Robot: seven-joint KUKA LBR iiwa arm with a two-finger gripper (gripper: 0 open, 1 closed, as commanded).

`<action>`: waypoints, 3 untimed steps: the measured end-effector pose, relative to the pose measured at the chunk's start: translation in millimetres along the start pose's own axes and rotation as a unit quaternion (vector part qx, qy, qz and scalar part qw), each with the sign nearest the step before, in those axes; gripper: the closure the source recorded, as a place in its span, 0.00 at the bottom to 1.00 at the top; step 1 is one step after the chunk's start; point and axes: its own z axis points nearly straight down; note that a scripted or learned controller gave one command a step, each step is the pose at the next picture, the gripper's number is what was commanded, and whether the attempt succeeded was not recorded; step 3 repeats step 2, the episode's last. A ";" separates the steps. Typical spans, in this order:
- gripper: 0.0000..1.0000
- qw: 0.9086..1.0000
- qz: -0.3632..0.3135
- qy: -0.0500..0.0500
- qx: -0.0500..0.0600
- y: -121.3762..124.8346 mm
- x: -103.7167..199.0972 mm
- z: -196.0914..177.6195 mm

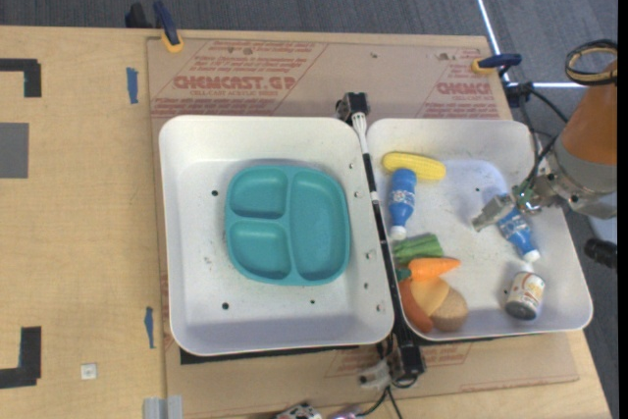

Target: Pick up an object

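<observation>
My gripper (502, 213) hangs low over the right side of the right bin (564, 309), at the end of the grey arm with its orange band (597, 134). Just under and beside it lies a small blue bottle (515, 234) with a white cap pointing to the front right. The gripper looks to be touching the bottle's upper end, but I cannot make out a grasp. A larger blue bottle (401, 196) lies by the bin's left wall, with a yellow banana (413, 166) behind it.
In front of the large bottle lie a green vegetable (416, 245), a carrot (433, 266) and a brown and orange lump (441, 305). A small can (525, 294) stands at the front right. The left bin (186, 299) holds a teal divided plate (289, 223).
</observation>
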 end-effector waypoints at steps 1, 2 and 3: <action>1.00 1.000 0.001 -0.003 0.000 -0.7 -2.4 -9.7; 1.00 1.000 -0.024 -0.003 0.000 46.9 67.4 -66.1; 1.00 1.000 -0.024 -0.003 0.000 46.9 67.4 -66.1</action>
